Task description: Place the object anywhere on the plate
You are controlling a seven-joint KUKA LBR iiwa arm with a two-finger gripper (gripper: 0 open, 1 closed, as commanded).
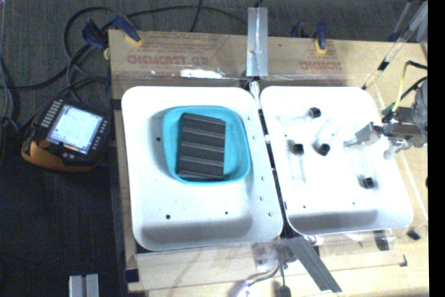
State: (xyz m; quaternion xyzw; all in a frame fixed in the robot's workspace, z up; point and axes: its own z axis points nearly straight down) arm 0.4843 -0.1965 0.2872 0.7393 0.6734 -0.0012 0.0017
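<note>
A dark grey ribbed block (201,145) lies flat on the blue plate (238,149) in the left white bin (139,170). It sits fully within the plate's rim, slightly left of the plate's middle. My gripper (389,130) hangs over the right edge of the right bin (389,209), far from the plate and block. I see nothing held in it.
Several small black pieces (314,112) lie scattered in the right bin, with faint clear shapes around them. A metal divider post (257,45) stands behind the seam between the bins. A handheld pendant (69,132) rests on the floor to the left.
</note>
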